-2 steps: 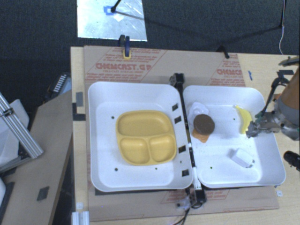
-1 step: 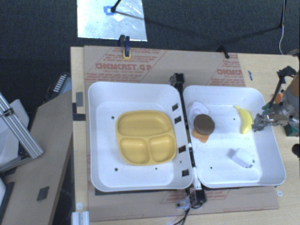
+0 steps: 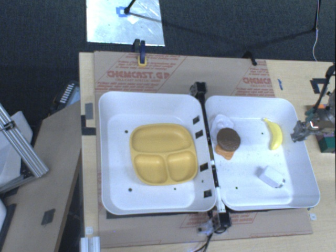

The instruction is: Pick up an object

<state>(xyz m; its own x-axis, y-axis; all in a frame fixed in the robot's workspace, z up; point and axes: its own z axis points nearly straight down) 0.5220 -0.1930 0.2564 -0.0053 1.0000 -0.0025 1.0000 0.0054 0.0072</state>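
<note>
Item 1, nearest me: a small white block (image 3: pixel 270 177) in the right bin (image 3: pixel 299 193), lying flat in its near half, apart from the other pieces. I read no marking on it.

Item 2: a yellow sectioned tray (image 3: pixel 160 154) in the middle of the left bin (image 3: pixel 113 140), one long compartment at the far side and two smaller ones at the near side. No writing on it that I can read.

Item 3: a round brown disc (image 3: pixel 229 138) in the right bin close to the divider between the bins, resting on an orange piece (image 3: pixel 226 153) that pokes out at its near edge. A pale clear object (image 3: pixel 222 123) touches it on the far side; I cannot tell what it is.

Item 4: a yellow banana (image 3: pixel 274 133), the likeliest pick, in the far right part of the right bin, lying lengthwise near-to-far.

Item 5: the gripper (image 3: pixel 302 130) I make out at the right rim of the right bin, just beside the banana and to its right, not touching it. It is blurred and partly cut off; I cannot tell how its jaws stand, and I see nothing between them.

Item 6, farthest: a brown protective sheet (image 3: pixel 157 72) under both bins, printed in red "CHEMCAST GP" at two spots beyond the bins. A yellow clamp (image 3: pixel 142 54) grips its far edge.
</note>
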